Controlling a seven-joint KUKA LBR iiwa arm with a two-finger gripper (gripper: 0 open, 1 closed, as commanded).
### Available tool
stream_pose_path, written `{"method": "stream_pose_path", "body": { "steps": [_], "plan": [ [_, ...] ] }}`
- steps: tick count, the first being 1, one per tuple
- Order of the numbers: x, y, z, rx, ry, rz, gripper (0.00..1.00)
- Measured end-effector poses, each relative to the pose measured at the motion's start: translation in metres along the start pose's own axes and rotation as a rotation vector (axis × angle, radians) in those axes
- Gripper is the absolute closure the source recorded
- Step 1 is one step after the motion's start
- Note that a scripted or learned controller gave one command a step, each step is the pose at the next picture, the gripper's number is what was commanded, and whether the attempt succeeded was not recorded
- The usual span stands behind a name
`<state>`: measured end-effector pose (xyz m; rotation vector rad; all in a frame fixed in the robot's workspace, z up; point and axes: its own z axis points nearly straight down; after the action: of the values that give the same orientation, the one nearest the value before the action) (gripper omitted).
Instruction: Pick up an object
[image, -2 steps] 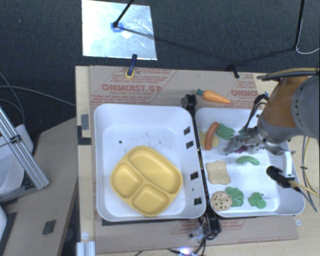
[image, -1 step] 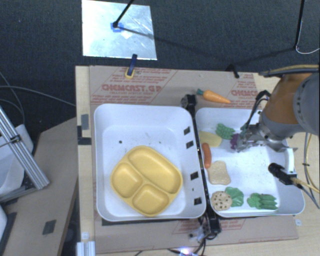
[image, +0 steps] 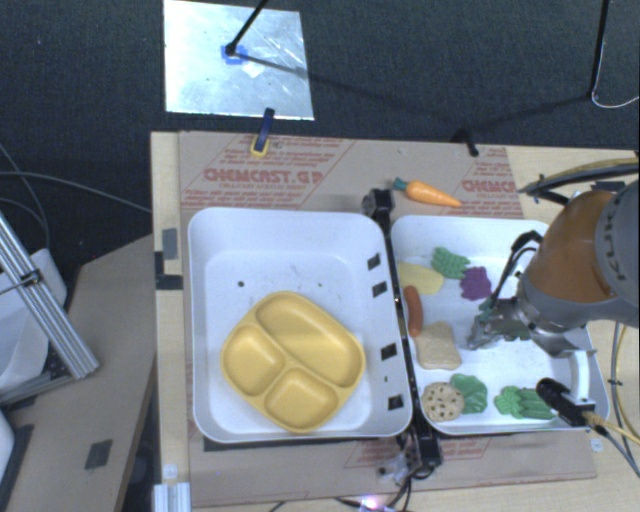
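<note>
The gripper (image: 487, 333) is hanging low in the right bin (image: 500, 232), at the right of the frame. I cannot tell how it is set (it is too small and dark). It is sitting just right of the bread (image: 437, 346) and below the purple grapes (image: 475, 283). A hot dog (image: 414, 309) is lying left of the bread. A cookie (image: 441, 402) and broccoli (image: 469, 392) are lying lower down. A carrot (image: 428, 193) is resting above the bin. The yellow tray (image: 292, 358) is sitting in the left bin (image: 290, 240).
</note>
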<state>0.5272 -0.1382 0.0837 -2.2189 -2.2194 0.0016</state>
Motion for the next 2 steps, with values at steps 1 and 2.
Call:
{"method": "stream_pose_path", "body": {
  "steps": [1, 2],
  "plan": [
    [0.052, -0.042, 0.000, -0.002, -0.001, -0.003, 1.00],
    [0.051, -0.040, -0.010, -0.005, -0.001, -0.003, 1.00]
  ]
}}
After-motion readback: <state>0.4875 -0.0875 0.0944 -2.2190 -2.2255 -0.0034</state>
